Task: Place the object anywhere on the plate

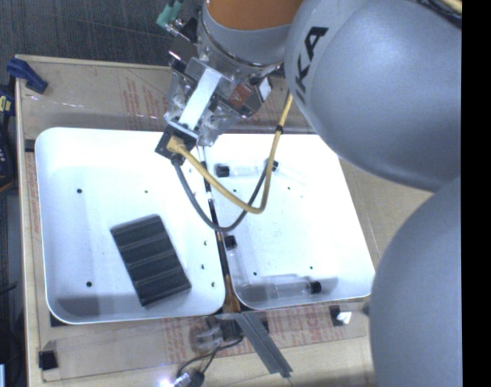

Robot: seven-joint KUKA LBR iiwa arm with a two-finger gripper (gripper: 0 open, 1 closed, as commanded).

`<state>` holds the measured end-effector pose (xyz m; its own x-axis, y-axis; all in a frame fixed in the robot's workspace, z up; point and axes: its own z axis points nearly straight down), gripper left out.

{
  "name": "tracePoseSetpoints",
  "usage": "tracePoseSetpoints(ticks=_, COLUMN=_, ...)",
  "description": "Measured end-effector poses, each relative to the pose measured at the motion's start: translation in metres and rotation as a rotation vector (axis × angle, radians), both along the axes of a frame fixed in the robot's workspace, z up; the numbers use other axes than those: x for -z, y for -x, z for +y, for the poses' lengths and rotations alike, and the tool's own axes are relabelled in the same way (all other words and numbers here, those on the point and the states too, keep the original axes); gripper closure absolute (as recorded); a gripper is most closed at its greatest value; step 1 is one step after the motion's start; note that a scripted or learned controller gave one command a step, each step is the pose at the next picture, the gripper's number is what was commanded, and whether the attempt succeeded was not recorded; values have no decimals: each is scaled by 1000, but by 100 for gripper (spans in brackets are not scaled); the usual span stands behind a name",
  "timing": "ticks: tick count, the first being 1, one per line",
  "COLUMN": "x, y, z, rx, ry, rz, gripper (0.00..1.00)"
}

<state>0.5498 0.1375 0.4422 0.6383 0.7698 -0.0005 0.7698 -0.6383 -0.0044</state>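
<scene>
- Your gripper (205, 119) hangs over the rear of the bench (100, 95), above the back rims where the left bin (84, 164) and the right bin (330, 216) meet.
- You cannot tell from this slanted view whether the gripper is spread or pressed together; the wrist and its fittings hide that, and nothing can be seen pinched in it.
- You have a dark ribbed slab (150, 260) lying flat in the left bin, toward its front right corner, turned at a slant to the bin's edges. It sits well apart from the gripper, forward and a little to the left of it in the view.
- In the right bin a clear syringe (289, 285) with a dark end lies along the front edge, near the front wall, also well apart from the gripper.
- A smaller clear tube (239, 169) with a dark tip lies near the right bin's back left corner, the nearest of the three things to the gripper.
- Which of these is the task's object you cannot tell here.
</scene>
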Motion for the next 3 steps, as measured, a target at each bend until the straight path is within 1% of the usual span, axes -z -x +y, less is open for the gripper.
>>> tracePoseSetpoints(ticks=1, x=66, y=74, z=-6, rx=-217, ry=1, rz=4, gripper=100)
tracePoseSetpoints(ticks=2, x=160, y=75, z=77, rx=-294, ry=3, rz=4, gripper=100)
tracePoseSetpoints(ticks=3, x=-1, y=70, z=5, rx=-300, ry=0, rz=-5, gripper=100)
